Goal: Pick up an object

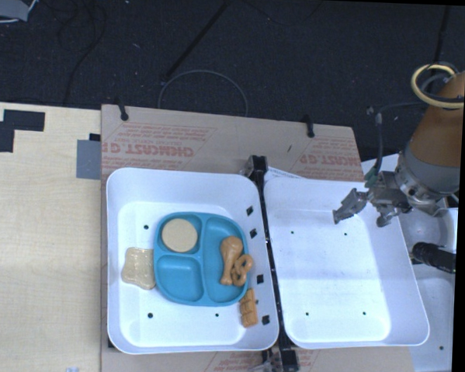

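Note:
In the left bin point(131, 191) lies a blue sectioned plate point(187, 282). It carries a round tan disc point(179, 234) and a tan pretzel-like piece point(234, 260). A pale yellow chunk point(139, 267) rests against the plate's left edge. Near the plate's lower right corner sits a small brown piece point(248, 308). My gripper point(365, 214) hangs over the far right part of the right bin point(336, 288), well away from all these objects. Its fingers are spread open and hold nothing.
A black divider point(263, 245) runs between the two bins. Cardboard point(219, 142) lies under and behind them. The arm's grey and orange wrist point(437, 145) stands above the right bin's far right corner. Pale wooden bench point(35, 249) stretches to the left.

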Controlling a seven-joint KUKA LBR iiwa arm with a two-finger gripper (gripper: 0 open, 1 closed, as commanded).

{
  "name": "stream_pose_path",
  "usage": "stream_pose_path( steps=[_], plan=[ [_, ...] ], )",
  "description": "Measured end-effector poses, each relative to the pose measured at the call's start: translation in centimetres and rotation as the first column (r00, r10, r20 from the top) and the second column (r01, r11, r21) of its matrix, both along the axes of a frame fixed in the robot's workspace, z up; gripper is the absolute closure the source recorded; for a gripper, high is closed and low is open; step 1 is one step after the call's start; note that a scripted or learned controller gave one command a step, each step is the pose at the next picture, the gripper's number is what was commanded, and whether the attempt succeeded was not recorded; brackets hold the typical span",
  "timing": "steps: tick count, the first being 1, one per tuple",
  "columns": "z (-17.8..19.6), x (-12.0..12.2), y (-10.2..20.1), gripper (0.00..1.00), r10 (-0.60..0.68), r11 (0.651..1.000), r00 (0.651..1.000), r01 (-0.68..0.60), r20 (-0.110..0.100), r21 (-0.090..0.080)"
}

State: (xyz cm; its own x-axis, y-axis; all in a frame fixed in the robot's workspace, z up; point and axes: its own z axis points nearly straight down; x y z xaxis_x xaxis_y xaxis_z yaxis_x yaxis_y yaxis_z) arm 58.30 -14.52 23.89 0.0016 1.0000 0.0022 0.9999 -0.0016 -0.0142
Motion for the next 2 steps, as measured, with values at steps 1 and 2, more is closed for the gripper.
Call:
stream_pose_path(
  steps=[1, 2],
  plan=[
    [0.7, 0.2, 0.0, 0.0, 0.002, 1.0, 1.0, -0.002, 0.013, -0.002],
    [-4.9, 0.9, 0.7, 0.0, 0.005, 1.0, 1.0, -0.005, 0.009, -0.001]
  ],
)
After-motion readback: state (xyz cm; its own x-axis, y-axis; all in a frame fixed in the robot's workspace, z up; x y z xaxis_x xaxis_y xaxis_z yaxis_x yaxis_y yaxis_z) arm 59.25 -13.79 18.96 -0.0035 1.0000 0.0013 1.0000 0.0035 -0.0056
